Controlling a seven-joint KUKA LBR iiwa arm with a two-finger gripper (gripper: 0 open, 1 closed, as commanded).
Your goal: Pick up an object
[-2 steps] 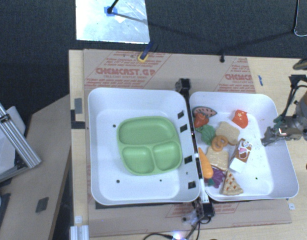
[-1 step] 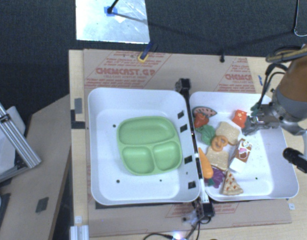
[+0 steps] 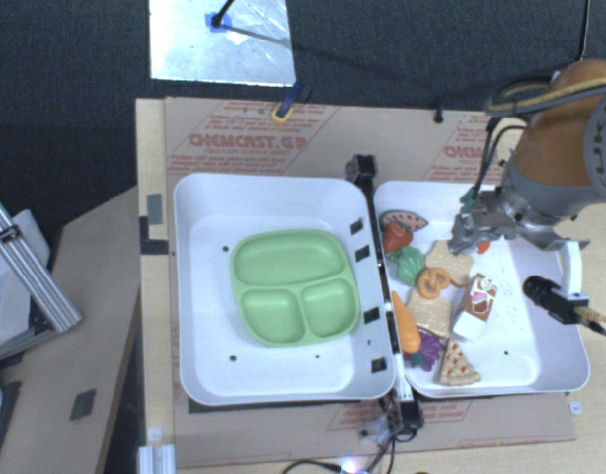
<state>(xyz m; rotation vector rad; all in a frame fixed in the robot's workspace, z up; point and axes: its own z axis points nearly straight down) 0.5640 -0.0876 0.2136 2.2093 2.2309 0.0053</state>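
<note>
- Your gripper hangs over the right bin, far side; you cannot tell its jaw state.
- Toy foods lie just left: pretzel, carrot, pizza slice.
- A green tray sits in the left bin.

Bench — pale wood, frame centre: brown printed cardboard sheet on it, bearing two white bins side by side — left bin, right bin.
</note>
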